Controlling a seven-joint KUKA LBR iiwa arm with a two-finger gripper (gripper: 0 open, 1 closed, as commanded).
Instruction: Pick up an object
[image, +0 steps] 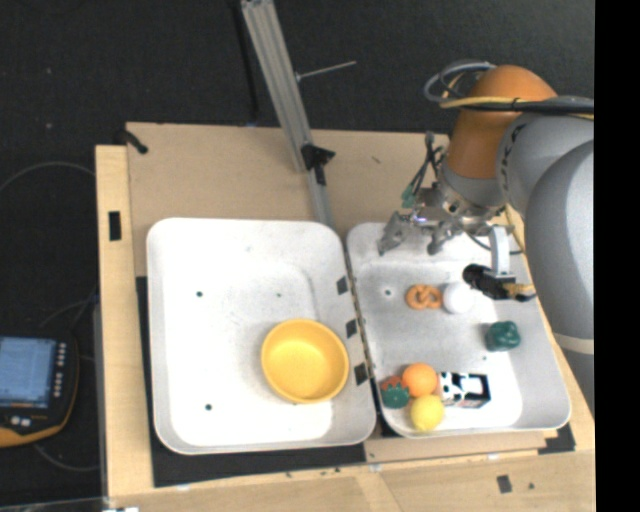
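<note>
Yellow bowl (304, 360) sits nearest; my pincer (420, 232) hangs spread wide over the right bin's (535, 400) far edge, gripping nothing.

Tan bench (230, 175) bears two white bins: left bin (200, 260) at 9 o'clock, right bin (535, 385) at 3 o'clock, edges touching.
</note>
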